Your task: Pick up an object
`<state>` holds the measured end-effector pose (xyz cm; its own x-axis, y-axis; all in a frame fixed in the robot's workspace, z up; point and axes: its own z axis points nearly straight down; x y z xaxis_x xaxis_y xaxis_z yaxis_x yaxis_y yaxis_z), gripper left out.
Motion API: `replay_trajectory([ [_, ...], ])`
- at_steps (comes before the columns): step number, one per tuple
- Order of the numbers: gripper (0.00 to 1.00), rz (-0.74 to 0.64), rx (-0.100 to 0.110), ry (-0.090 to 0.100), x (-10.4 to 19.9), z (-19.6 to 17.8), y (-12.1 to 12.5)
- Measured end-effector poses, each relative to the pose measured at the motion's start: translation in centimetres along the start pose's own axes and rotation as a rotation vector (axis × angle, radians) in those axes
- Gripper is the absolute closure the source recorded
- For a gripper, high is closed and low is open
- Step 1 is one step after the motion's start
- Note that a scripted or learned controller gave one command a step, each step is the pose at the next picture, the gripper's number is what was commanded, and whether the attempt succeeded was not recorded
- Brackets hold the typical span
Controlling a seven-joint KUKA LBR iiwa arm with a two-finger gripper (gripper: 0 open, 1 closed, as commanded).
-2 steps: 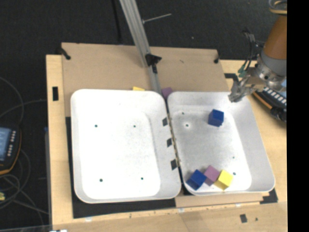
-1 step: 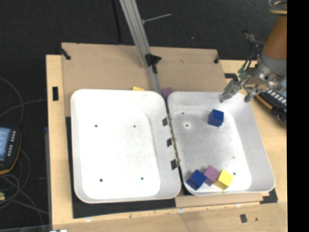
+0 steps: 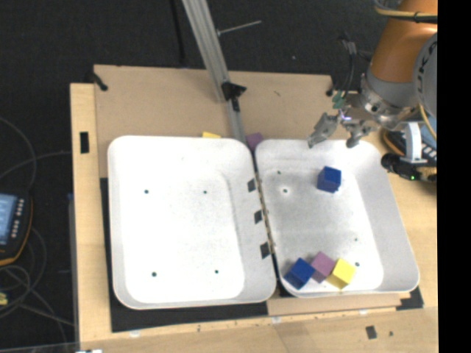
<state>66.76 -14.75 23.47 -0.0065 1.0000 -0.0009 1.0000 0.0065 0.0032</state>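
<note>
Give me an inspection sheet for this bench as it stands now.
Surface: tan bench bearing left bin and right bin side by side.
Job's things: in the right bin, blue cube alone near the far end; second blue cube, purple cube and yellow cube clustered at the near edge.
Clutter: small yellow piece and purple piece behind the bins.
Grippers: gripper open, above the right bin's far edge, holding nothing.
Cables: loose cables on the floor, left.
Surroundings: metal pole; handheld device.

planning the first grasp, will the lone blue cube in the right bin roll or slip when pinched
The blue cube looks flat-faced, so it probably won't roll. It seems small and rigid, likely light. With open floor around it in the right bin, a bad pinch might just slide it.
</note>
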Motion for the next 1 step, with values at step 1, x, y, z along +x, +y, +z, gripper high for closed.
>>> replay_trajectory([
  [1,0.00,0.010,0.010,-0.001,-4.61,8.82,-2.50],
])
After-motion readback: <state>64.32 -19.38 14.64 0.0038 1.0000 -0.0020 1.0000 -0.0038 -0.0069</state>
